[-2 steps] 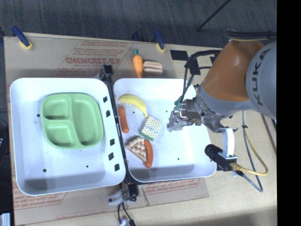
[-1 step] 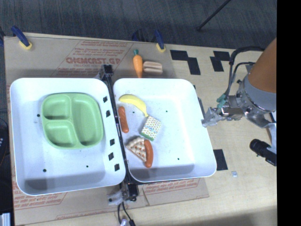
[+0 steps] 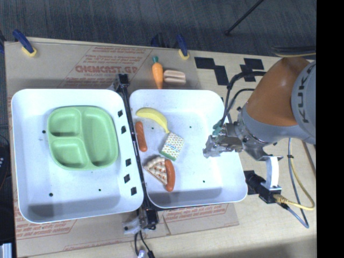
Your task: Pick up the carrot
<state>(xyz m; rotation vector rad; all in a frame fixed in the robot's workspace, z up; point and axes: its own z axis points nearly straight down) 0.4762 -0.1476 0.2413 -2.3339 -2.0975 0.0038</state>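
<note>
Behind the right bin (image 3: 231,190): carrot (image 3: 157,73) | claw (image 3: 210,150) over bin | grip state: cannot tell

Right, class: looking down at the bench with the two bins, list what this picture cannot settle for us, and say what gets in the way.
1. Camera view: whether the pincer is open or shut; it is small and blurred.
2. Camera view: the arm beyond its wrist, cut off at the right.
3. Camera view: what the patterned item in the right bin is; too small to tell.
4. Camera view: how the carrot rests beside the bun-like item; touching or apart is unclear.
</note>
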